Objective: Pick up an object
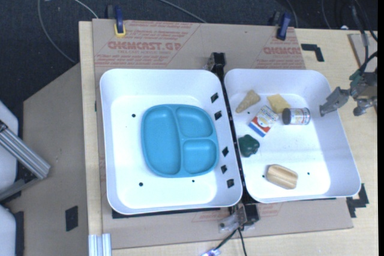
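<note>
Five small items: tan loaf, green lump, cylindrical jar.

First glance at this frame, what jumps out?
The blue divided plate sits in the middle of the left bin. The right bin holds a cluster of small items, including a green piece and a bread roll. The gripper hovers at that bin's right rim.
</note>
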`<state>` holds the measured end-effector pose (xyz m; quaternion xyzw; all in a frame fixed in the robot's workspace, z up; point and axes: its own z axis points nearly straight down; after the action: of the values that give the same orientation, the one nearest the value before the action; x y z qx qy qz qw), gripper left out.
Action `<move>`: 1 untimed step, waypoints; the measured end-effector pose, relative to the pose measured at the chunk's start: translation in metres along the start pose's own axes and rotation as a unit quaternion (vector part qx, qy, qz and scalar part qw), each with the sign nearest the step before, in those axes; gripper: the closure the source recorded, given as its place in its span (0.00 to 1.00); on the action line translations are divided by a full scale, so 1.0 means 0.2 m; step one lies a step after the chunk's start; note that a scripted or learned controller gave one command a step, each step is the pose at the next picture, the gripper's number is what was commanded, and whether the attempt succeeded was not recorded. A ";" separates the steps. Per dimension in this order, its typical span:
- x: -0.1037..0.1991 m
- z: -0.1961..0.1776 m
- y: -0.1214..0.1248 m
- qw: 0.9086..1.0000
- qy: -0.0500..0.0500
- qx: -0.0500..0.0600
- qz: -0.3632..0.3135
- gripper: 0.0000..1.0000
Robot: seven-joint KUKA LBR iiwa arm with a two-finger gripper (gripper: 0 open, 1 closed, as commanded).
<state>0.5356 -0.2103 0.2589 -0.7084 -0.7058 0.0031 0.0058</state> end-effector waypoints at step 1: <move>0.00 -0.03 0.01 1.000 -0.002 -0.006 -0.002 0.00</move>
<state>0.5381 -0.2097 0.2655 -0.7070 -0.7072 0.0000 0.0003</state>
